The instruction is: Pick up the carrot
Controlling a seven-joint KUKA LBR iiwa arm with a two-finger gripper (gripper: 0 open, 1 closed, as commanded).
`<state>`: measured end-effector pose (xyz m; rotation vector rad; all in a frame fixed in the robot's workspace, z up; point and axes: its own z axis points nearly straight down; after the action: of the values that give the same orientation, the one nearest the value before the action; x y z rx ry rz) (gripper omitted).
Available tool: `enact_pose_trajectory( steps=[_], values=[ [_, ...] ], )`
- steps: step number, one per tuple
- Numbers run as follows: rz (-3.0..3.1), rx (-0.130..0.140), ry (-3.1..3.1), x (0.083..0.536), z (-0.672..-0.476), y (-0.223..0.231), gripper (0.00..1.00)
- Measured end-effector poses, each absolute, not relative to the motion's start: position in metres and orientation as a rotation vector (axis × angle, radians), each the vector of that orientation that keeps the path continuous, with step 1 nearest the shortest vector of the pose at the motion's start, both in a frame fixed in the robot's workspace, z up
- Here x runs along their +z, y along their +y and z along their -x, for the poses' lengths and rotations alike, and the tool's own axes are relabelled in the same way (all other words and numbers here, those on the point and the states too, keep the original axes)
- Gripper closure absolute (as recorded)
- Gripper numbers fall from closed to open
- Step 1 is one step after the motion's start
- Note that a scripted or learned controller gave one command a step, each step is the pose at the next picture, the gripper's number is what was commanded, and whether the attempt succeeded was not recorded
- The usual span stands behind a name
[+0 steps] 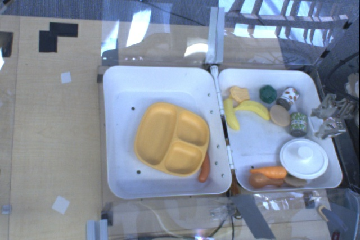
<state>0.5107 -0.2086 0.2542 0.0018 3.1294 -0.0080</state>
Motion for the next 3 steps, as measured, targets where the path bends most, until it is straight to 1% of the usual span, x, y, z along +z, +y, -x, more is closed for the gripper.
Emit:
enact_pose_trajectory(
  steps=[1, 2, 3],
  values=[
    [0.091, 0.0, 3.137, 0.186, -0.488, -0.205, 1.0],
    [0.091, -0.007, 3.124, 0.201, -0.492, -0.205, 1.0],
    [0.212, -0.005, 3.124, 0.232, -0.524, -0.206, 1.0]
  ],
)
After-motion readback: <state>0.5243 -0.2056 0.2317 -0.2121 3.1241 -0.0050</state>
